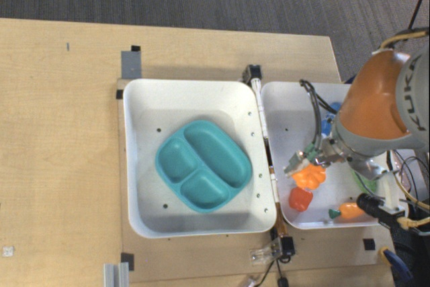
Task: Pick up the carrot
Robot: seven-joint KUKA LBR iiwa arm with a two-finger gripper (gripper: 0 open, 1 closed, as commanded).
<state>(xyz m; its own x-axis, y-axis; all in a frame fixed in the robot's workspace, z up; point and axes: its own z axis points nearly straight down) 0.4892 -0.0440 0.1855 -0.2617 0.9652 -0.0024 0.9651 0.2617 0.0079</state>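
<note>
the gripper (311, 159) hangs low in the right white bin (285, 111), its metal fingers (297, 163) spread open with nothing between them, just above a crinkled orange lump of plastic food (309, 177). the carrot (350, 211), a small orange cone with a green tip, lies apart from it near the bin's front wall, close to the dark cabling at the bench edge. the likely slip is a wrong pick: the orange lump sits directly under the fingers, and closing here would take it instead. a red plastic cup-like piece (300, 199) lies between lump and carrot and could get nudged. the teal divided plate (203, 164) rests in the left white bin (141, 144), out of the way.
</note>
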